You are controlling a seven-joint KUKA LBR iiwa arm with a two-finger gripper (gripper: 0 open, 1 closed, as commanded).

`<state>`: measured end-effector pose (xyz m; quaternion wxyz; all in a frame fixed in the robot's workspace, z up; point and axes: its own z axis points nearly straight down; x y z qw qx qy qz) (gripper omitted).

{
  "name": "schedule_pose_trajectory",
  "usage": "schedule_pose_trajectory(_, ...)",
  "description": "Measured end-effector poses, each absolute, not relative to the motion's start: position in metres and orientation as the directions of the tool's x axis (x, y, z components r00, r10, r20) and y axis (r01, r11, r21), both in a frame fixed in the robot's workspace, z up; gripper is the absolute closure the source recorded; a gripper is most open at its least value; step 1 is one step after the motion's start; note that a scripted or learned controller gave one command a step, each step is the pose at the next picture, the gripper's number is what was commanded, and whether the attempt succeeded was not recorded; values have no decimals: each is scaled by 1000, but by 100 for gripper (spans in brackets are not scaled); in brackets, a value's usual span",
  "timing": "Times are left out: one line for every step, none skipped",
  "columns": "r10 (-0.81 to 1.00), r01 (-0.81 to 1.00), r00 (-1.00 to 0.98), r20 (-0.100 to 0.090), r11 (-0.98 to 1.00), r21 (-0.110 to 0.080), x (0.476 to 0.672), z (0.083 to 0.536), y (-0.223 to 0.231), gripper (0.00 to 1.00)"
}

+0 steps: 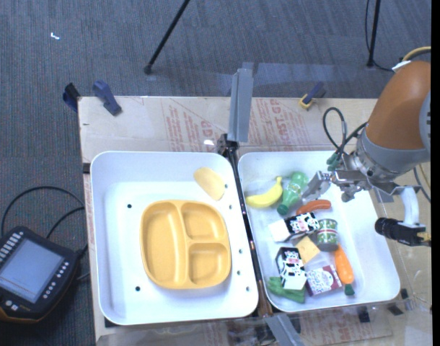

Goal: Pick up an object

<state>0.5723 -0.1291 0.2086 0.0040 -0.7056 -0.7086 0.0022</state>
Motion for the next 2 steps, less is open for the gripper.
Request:
schedule_pose_trajectory(1000, 1000, -6, 3, 6, -8, 601, 100, -161, 0)
schedule_pose_trajectory(1000, 1000, -7, 2, 7, -8, 643, 82, -141, 0)
